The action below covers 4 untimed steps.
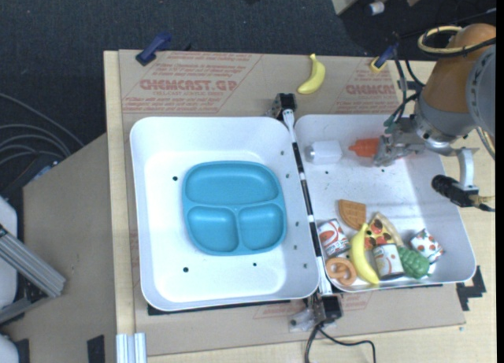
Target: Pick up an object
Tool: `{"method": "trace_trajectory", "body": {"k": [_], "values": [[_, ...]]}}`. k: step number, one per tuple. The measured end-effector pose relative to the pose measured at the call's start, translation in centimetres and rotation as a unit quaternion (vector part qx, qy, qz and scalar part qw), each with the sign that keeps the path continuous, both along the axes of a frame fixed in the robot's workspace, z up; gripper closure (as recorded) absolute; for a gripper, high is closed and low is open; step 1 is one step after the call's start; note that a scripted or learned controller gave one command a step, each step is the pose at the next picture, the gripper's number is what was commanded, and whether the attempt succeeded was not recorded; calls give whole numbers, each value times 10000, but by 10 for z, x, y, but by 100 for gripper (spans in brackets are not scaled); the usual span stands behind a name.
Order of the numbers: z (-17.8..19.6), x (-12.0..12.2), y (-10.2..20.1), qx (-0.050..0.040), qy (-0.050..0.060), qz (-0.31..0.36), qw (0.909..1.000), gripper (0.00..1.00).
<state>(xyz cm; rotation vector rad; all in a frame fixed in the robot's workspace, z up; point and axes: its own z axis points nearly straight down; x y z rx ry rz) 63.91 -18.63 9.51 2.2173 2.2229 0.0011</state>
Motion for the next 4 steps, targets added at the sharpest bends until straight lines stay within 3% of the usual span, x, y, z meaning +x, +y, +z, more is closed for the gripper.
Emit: {"method": "trace_trajectory", "body": {"k": [1, 2, 3, 4], "values": [[-1, -1, 0, 10, 21, -2, 10000, 0], [10, 0, 1, 4, 6, 3, 10000, 100], [10, 0, 1, 16, 31, 5, 10000, 0], [24, 1, -1, -9, 6, 5, 10000, 100]]}}
